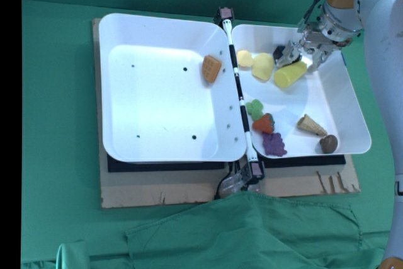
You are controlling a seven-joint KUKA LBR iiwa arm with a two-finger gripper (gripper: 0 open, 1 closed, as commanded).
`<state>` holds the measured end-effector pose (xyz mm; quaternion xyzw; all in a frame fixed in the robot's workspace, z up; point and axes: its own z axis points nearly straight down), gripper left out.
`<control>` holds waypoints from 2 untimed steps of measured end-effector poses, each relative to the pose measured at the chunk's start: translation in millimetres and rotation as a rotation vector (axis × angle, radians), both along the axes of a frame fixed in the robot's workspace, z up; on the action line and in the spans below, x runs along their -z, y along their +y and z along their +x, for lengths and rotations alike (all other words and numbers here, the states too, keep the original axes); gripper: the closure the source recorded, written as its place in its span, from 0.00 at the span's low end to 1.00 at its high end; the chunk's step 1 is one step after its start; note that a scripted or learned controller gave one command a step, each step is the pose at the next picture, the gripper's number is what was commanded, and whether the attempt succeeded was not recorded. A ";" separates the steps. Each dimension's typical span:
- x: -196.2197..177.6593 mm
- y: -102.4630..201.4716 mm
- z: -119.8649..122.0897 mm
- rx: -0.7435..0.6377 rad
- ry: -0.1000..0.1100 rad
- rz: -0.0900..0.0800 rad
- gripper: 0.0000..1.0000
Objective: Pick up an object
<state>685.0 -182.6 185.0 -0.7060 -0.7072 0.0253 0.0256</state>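
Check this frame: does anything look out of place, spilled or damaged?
One thing stands out: the orange waffle piece lies alone in the left bin, against its right wall, while every other toy sits in the right bin. The cardboard base looks notched at its front right edge. Nothing is spilled.

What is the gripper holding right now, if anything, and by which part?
It cannot be told. The gripper sits right over the upper end of the yellow cup in the right bin, but a grasp isn't visible.
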 end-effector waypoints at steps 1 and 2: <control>-0.3 10.4 -43.4 0.008 -0.083 -0.007 0.00; -15.2 9.0 -39.5 0.009 -0.095 -0.012 1.00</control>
